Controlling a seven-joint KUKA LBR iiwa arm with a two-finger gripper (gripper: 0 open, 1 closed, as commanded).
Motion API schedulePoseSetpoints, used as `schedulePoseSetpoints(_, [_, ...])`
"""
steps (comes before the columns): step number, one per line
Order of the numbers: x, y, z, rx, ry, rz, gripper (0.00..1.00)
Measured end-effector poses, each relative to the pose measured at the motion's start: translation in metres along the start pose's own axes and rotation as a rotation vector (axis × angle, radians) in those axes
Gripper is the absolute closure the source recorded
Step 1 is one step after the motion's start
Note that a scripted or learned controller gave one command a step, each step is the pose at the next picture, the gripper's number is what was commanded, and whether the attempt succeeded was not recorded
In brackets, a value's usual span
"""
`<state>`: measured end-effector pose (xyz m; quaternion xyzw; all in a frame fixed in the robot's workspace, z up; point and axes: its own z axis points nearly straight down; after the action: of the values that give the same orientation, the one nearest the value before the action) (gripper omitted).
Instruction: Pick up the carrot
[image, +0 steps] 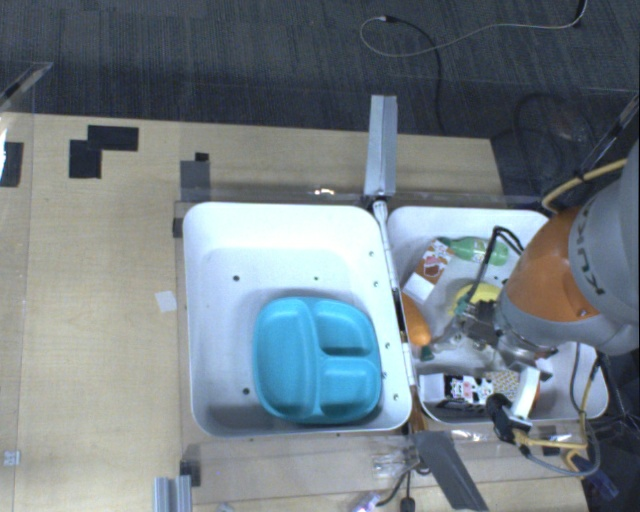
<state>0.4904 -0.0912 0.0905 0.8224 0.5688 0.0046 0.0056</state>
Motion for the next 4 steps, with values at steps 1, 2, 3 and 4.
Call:
schedulePoseSetpoints(1, [0.051, 0.053, -0.094, 0.012, -0.001, 0.099, 0.0])
schedulePoseSetpoints(2, [-0.006, 0.037, 0.002, 0.006, 0.002, 0.409, 0.0])
schedulePoseSetpoints(3, [-0.004, 0.04, -0.01, 0.0, 0.004, 0.398, 1.0])
schedulePoseSetpoints(4, [-0.067, 0.035, 0.002, 0.001, 0.0, 0.345, 1.0])
